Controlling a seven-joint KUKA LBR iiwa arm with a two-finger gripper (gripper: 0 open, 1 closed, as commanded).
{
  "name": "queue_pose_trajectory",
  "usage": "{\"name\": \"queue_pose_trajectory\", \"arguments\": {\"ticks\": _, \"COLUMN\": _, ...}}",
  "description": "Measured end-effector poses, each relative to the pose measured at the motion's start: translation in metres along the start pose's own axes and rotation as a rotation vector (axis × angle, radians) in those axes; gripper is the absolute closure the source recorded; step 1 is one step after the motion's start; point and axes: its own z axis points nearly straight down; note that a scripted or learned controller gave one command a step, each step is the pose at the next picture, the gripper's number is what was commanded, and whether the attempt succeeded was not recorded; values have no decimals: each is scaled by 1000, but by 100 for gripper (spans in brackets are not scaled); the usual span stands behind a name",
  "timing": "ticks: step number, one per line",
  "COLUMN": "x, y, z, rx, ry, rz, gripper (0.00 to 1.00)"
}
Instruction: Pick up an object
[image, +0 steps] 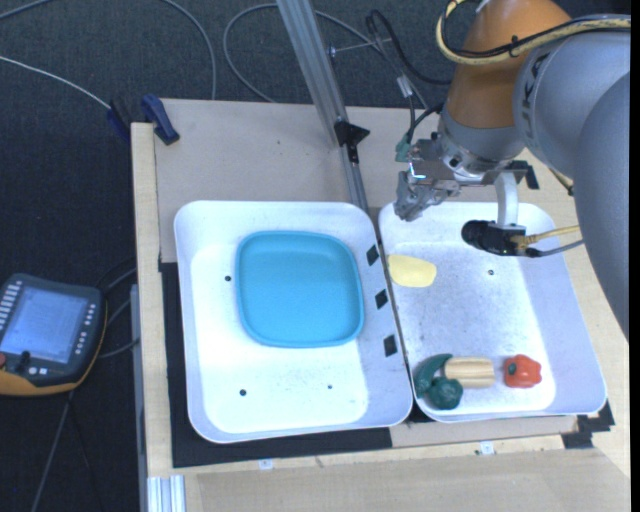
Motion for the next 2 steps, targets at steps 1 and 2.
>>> {"name": "queue_pose_trajectory", "arguments": {"ticks": 1, "x": 52, "y": 5, "z": -17, "rx": -1, "ry": -1, "rz": 2, "gripper": 100}}
{"name": "queue_pose_trajectory", "arguments": {"ticks": 2, "x": 96, "y": 9, "z": -14, "rx": 0, "ry": -1, "rz": 2, "gripper": 100}}
